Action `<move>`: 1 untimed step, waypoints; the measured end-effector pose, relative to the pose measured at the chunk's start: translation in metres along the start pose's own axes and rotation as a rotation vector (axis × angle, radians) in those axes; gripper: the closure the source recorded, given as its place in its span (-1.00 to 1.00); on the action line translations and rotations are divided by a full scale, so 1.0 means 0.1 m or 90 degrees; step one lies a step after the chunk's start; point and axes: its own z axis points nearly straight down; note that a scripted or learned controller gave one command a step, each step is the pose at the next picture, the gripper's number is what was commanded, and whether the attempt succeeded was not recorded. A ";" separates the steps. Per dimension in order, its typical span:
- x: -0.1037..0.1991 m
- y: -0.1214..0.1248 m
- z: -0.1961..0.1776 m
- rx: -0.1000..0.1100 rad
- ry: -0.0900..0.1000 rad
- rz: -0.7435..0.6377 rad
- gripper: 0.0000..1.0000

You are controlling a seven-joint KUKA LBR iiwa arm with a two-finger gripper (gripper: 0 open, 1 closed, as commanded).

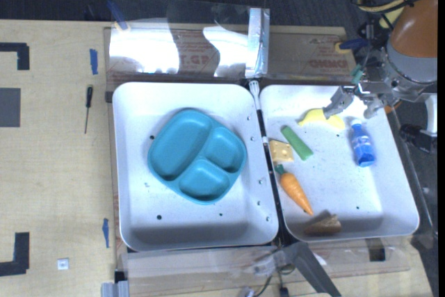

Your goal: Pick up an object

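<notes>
— Banana piece, or something yellow like it: where?
— Right bin, top, beside the blue bottle.
— Gripper?
— Above it, fingers spread, holding nothing.

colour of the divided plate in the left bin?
Light blue, a plain turquoise shade with no pattern. The divided plate shows clearly in the camera view.
</notes>
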 end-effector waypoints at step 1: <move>0.31 0.00 1.42 -0.005 -0.001 0.017 -1.00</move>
